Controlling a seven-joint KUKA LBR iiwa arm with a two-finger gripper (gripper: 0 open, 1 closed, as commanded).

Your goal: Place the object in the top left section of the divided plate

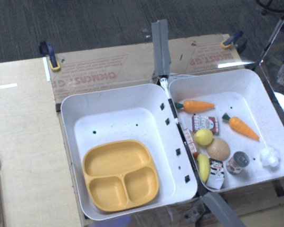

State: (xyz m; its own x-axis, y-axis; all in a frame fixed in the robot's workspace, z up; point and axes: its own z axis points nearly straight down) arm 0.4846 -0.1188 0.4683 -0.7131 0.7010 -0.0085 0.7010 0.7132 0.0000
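A yellow divided plate point(120, 173) lies in the left bin point(79, 120), toward its front. It has one long section at the back and two smaller ones at the front, all bare. The right bin point(250, 85) holds the loose objects: two toy carrots point(198, 105) point(241, 127), a yellow lemon point(203, 137), a brown round fruit point(218, 149), a banana point(204, 166), a small can point(239, 161), two small cartons point(204, 122) point(216, 174) and a white crumpled item point(269, 157).
A grey divider bar point(161, 48) rises behind the seam between the bins. Cardboard point(103, 68) lies behind the bins. Clamps point(46, 50) point(234, 40) sit at the back corners. Wooden bench surface point(20, 156) spreads to the left.
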